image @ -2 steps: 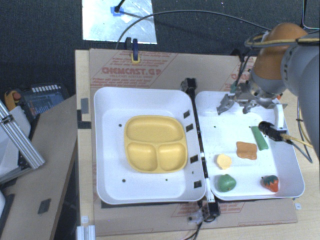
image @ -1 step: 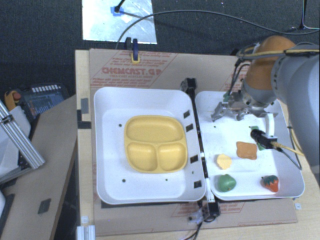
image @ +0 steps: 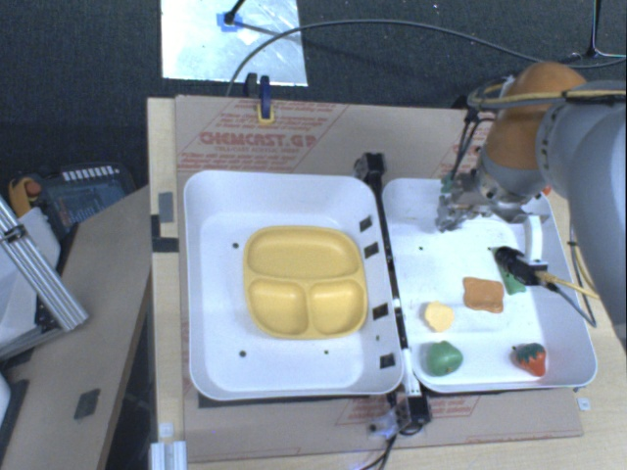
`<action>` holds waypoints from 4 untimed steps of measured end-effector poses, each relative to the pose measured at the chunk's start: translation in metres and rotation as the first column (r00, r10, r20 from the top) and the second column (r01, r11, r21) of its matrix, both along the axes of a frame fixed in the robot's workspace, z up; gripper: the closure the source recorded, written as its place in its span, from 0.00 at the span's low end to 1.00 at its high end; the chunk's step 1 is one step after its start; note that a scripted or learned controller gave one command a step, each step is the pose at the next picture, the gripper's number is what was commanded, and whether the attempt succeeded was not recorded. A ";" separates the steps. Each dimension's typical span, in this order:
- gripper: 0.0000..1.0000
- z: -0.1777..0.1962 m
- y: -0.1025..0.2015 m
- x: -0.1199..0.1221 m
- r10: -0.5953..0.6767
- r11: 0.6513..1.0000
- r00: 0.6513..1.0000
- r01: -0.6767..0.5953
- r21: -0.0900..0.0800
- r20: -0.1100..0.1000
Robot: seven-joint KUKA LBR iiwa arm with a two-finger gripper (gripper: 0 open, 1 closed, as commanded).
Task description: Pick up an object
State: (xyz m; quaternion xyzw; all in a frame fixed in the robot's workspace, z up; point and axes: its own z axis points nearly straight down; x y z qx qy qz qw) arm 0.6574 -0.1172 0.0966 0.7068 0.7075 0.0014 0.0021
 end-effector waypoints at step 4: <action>1.00 0.167 0.053 -0.017 0.008 1.000 1.000 -0.008 0.002 -0.003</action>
